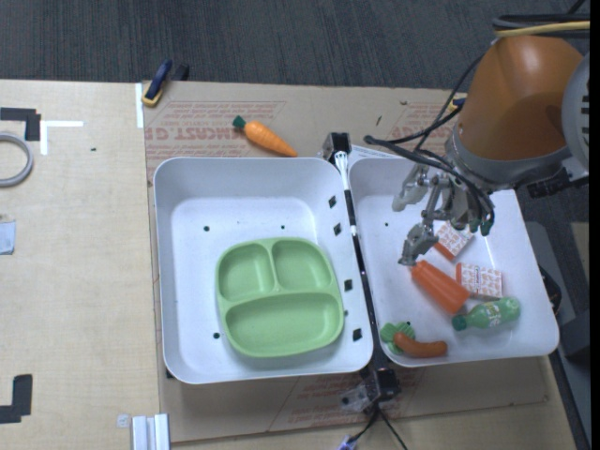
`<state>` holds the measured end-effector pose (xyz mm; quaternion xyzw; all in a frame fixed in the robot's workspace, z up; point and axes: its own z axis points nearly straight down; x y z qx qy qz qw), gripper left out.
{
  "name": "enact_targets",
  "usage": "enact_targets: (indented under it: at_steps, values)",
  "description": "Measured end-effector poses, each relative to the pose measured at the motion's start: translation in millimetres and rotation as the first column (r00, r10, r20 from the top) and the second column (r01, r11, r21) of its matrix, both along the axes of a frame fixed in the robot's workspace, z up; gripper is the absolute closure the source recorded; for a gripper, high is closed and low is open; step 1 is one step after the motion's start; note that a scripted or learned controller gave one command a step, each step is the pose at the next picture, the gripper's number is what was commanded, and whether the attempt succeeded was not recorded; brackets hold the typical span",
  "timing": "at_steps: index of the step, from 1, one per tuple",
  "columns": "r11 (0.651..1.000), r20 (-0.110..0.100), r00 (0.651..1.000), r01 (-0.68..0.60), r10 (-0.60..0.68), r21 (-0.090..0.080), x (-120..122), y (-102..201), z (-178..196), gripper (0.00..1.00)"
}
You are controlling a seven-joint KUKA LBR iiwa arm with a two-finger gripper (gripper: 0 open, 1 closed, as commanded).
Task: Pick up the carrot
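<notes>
The open, empty gripper (pixel 429 235) hovers just above the carrot (pixel 439 285) in the right bin (pixel 536 261); it must descend and close

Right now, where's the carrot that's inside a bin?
The carrot lies in the right bin, at its near-left corner in the camera view, just below the orange cylinder and left of the green bottle.

The pincer (pixel 419 247) hovers just above a carrot (pixel 440 286) in the right bin (pixel 380 204).
</notes>
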<state>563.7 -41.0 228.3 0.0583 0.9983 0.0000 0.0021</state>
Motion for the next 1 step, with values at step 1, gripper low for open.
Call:
enact_targets:
  at_steps: [1]
  values:
    - [0.862,-0.002,0.862,-0.506,0.506,-0.001,-34.6,-23.8,9.6,0.0]
